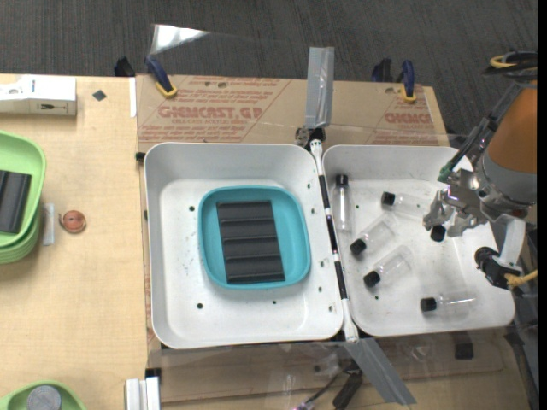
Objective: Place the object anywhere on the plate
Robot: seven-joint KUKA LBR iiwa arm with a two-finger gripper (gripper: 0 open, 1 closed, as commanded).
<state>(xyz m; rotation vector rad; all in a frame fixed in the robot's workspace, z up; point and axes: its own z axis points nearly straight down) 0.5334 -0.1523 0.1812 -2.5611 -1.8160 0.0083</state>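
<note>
Clear vials with black caps, five in all, lie scattered on the floor of the right-hand white bin (479,314), in the right half of the frame. One long vial (342,202) lies along the bin's left wall. A small one (390,200) sits near the upper middle. Two more, one (369,236) above the other (386,268), lie tilted near the centre. The fifth vial (446,302) lies near the lower right corner. The tool (442,220) hangs at the right side of this bin, on a grey arm with an orange band (515,139) at the frame's right edge. A dark tip at the tool's lower end sits just right of the two centre vials; whether it is a cap or part of the tool is unclear, and the tool's opening cannot be made out. The left-hand white bin (171,297) holds a teal plate (295,229) with a dark ribbed insert (249,242) at its centre. The tabletop (77,314) is pale wood.
</note>
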